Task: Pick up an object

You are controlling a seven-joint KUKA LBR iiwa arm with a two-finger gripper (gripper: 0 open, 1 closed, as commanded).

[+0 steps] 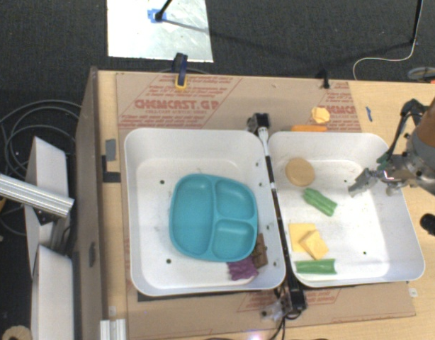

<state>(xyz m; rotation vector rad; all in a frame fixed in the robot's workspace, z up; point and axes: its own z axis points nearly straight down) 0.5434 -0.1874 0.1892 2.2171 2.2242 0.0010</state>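
Observation:
My gripper [361, 183] reaches in from the right over the right bin [387, 222], on its right half, with nothing seen in it. To its left in that bin lie a round tan disc [300, 171] and a short green piece [319, 201]. Nearer the front are two yellow blocks [309, 241] and a long green piece [315, 265]. The gripper is apart from all of them; the short green piece is the closest.
The left bin [150, 190] holds a teal divided plate [214, 218], with a purple piece [241, 269] and a brown piece [261, 252] at its front right. Behind the right bin, on the cardboard, lie a yellow piece [320, 115] and an orange stick [309, 127].

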